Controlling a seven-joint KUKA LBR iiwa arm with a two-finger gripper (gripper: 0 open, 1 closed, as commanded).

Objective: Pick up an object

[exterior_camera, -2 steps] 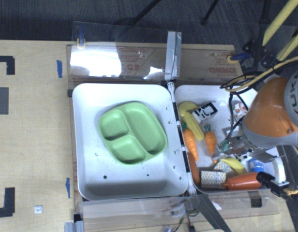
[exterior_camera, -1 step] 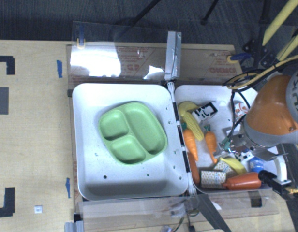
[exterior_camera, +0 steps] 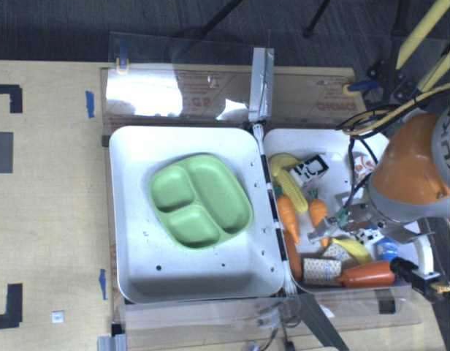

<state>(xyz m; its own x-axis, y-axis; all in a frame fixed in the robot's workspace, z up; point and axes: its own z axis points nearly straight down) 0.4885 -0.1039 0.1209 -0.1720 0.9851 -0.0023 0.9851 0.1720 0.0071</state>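
Note:
The right bin holds a pile of toy foods. A yellow corn cob lies by its left wall, with a banana behind it and a long carrot in front. A small orange piece sits mid-bin. Along the front lie a patterned roll, a red sausage and a yellow piece. My gripper hangs low over the middle of this bin, just right of the small orange piece. The wrist with its orange band hides the bin's right part.
The left bin bears a green divided plate. A black-and-white card lies at the back of the right bin. A blue item sits near the arm. Cables loop behind the wrist.

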